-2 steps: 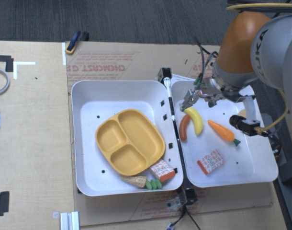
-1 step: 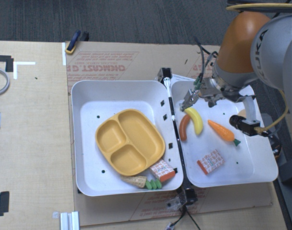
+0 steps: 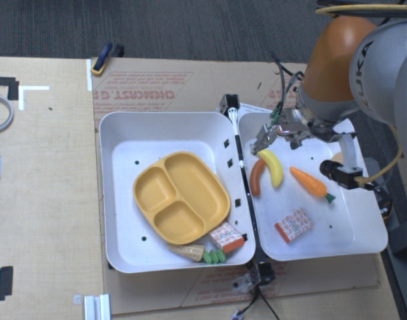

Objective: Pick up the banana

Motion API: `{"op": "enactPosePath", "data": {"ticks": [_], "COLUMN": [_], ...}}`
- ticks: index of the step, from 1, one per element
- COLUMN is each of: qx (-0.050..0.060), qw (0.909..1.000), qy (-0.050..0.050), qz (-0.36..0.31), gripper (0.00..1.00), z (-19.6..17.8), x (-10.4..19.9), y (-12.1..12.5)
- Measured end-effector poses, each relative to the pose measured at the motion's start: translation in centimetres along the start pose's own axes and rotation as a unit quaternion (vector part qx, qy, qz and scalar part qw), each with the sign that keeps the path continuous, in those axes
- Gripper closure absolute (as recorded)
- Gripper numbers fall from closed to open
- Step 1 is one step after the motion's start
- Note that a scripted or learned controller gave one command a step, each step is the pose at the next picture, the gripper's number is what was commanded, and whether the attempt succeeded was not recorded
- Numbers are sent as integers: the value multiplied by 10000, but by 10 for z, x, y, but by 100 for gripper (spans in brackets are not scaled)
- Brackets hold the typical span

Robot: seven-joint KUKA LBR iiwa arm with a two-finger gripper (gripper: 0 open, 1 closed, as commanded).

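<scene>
The yellow banana (image 3: 273, 168) lies in the right bin (image 3: 350, 235), near its left wall, curving from upper left to lower right. My gripper (image 3: 268, 139) hangs just above the banana's upper end, at the back left of that bin. Nothing shows as held in it. The grey arm with its orange band (image 3: 337, 52) reaches in from the upper right and hides the bin's back corner.
An orange-red sausage (image 3: 257, 177) lies right beside the banana's left side. A carrot (image 3: 309, 182) lies to the banana's right and a small red-and-white box (image 3: 293, 225) nearer the front. The left bin (image 3: 123, 179) bears a yellow divided plate (image 3: 181, 197) and small food items (image 3: 213, 245).
</scene>
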State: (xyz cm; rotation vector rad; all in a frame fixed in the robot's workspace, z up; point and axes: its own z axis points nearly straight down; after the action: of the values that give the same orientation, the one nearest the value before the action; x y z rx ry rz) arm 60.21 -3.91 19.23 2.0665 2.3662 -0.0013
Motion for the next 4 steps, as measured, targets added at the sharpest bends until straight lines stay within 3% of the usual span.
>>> {"op": "enactPosePath", "data": {"ticks": [1, 2, 3, 4], "qx": [0, -1, -9, -14], "qw": [10000, 9901, 9967, 9968], "qy": [0, 2, -3, -9], "qz": [0, -1402, -813, -803], "gripper": [0, 0, 0, 100], "z": [0, 73, 100, 90], "x": [0, -68, -63, -64], "y": [0, -11, 12, 12]}}
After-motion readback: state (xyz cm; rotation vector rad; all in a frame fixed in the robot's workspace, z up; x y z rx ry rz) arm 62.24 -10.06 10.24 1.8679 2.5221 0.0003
